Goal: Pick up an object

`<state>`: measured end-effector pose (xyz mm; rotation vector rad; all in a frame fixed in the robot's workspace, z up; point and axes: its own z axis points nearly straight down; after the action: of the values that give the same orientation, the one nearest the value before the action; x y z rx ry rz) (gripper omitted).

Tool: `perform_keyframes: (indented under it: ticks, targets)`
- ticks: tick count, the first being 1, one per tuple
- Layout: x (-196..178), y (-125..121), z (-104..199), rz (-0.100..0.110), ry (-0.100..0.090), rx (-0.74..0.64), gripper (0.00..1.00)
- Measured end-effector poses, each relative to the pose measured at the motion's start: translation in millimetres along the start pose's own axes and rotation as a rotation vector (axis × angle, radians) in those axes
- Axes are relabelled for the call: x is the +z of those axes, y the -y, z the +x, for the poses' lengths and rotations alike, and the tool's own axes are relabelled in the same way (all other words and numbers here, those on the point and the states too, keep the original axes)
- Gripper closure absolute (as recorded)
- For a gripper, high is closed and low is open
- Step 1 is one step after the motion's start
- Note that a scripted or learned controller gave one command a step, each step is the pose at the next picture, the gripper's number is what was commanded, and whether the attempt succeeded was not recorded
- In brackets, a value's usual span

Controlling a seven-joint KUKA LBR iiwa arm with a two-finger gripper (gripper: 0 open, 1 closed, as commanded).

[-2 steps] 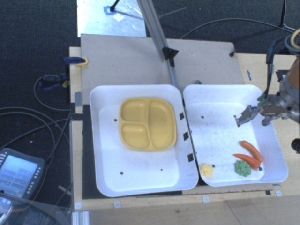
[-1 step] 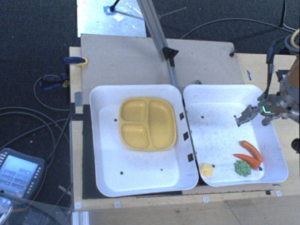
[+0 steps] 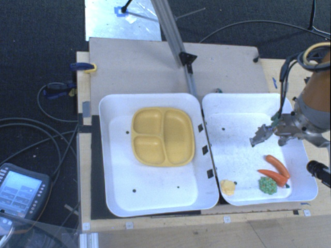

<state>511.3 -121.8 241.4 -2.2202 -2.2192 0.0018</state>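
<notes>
Two shallow white bins sit side by side on the counter (image 3: 155,61), their inner rims touching. The left bin (image 3: 111,154) holds a yellow divided plate (image 3: 163,137) with three compartments, lying flat toward the far part of that bin. The right bin (image 3: 232,123) carries all the small things, gathered along its near right corner: a longer orange piece (image 3: 277,166) lying at a slant, a second orange piece (image 3: 272,176) just near of it and touching or almost touching it, a green lumpy piece (image 3: 267,185) just beside the near end of the second orange one, and a small pale yellow lump (image 3: 227,187) further left by the near rim, well apart from the green one, with a small dark speck at its right side.

The grey arm (image 3: 315,94) reaches in from the right, its orange band above the wrist showing over the right rim of the right bin. The jaws hang over the middle right of the right bin, pointing left and down, a little far and left of the longer orange piece and apart from it. Whether the jaws are spread or pressed together cannot be told from this slant.

A slanted metal pole (image 3: 170,25) crosses the far side of the counter and ends between the two bins. A blue clamp (image 3: 83,66) grips the far left edge of the counter, and a handheld control pendant (image 3: 18,187) lies on the dark floor at the near left among cables
</notes>
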Motion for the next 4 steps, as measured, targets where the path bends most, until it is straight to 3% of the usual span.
perform_keyframes:
  ticks: [2,3,4]
  targets:
    - [93,3,14,0.001,0.000,-0.001,0.00]
    - [79,0,14,-0.006,0.001,-0.001,1.00]
    - [17,3,8,-0.011,0.003,-0.005,1.00]
